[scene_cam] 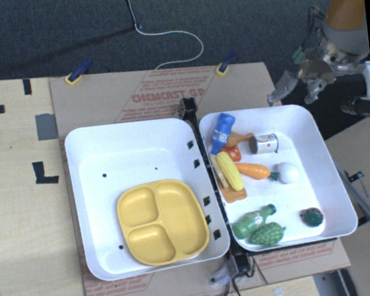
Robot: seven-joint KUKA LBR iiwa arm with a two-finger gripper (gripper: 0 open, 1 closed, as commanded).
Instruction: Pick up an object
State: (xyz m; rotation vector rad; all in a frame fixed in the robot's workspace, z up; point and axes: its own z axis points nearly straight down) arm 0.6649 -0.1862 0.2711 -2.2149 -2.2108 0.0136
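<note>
**Arm above the right bin's far corner, jaws spread and holding nothing**

The surface (18, 196) is pale wood with a cardboard sheet (165, 93) laid over it, held at the far edge by two clips. On the sheet sit two shallow white bins side by side. The left bin (89, 151) carries a yellow divided plate (162, 221) with three compartments, lying flat toward the bin's near side.

The right bin (322, 161) holds the small objects. Along its left wall lie a blue bottle (222, 131), tilted, and just below it a yellow corn cob (229, 171) resting on an orange piece. Beside the corn, an orange carrot (254, 169) points toward a white ball (288, 173), the two close to touching. Farther back is a dark cylinder with a silver cap (264, 143). Near the front edge a green bottle (253, 220) lies above a bumpy green fruit (268, 235), touching it, and a dark green round object (311, 216) sits apart in the near right corner.

The arm (345, 13) enters at the upper right, its orange band visible. The jaws (299, 91) are spread apart, with nothing between them, hanging over the bin's far right corner, well apart from every object.
</note>
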